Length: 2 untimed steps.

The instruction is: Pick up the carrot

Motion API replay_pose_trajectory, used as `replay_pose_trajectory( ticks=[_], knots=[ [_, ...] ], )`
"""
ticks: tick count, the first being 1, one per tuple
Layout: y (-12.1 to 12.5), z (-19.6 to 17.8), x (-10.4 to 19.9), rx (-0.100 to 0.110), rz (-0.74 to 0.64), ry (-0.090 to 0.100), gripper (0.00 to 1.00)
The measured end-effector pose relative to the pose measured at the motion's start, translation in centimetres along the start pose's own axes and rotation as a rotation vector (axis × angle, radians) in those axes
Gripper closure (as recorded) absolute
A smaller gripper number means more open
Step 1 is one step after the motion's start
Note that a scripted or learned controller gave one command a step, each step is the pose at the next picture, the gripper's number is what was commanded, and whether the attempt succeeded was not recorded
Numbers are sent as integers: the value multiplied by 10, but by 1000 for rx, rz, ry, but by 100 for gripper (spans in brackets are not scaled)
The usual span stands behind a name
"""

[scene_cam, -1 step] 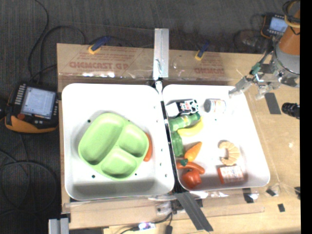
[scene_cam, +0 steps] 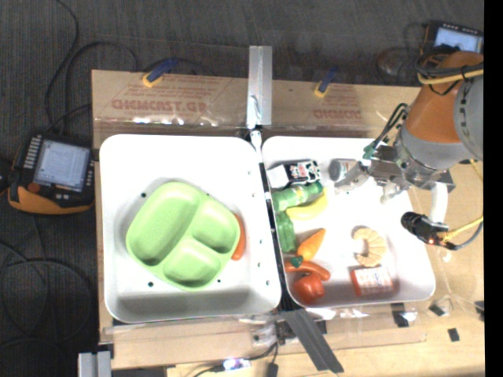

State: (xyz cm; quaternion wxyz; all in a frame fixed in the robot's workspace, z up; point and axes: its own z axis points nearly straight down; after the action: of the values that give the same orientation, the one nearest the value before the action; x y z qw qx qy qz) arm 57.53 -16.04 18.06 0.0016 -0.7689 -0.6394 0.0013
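1. Claw (scene_cam: 351, 176) hovers over the right bin's (scene_cam: 409, 289) upper part; its opening cannot be told.
2. Carrot (scene_cam: 310, 243) lies in that bin beside a banana (scene_cam: 306, 205), well apart.
3. Cardboard (scene_cam: 181, 104) behind reads "CHEMCAST"; dark carpet (scene_cam: 236, 14) surrounds.

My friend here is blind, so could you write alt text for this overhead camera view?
A grey and orange robot arm reaches from the right over the right bin, its tool near the back. Toward that bin's left side lies the carrot among a banana, a red pepper and a croissant; the left bin holds a green divided plate.
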Motion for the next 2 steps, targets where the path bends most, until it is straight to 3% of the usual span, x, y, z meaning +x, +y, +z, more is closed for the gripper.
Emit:
replay_pose_trajectory(
  ticks=[1, 2],
  knots=[
    [-81, 89, 36, -2, -167, 1, 0],
    [-113, -1, 100, 0, -414, 0, 0]
  ],
)
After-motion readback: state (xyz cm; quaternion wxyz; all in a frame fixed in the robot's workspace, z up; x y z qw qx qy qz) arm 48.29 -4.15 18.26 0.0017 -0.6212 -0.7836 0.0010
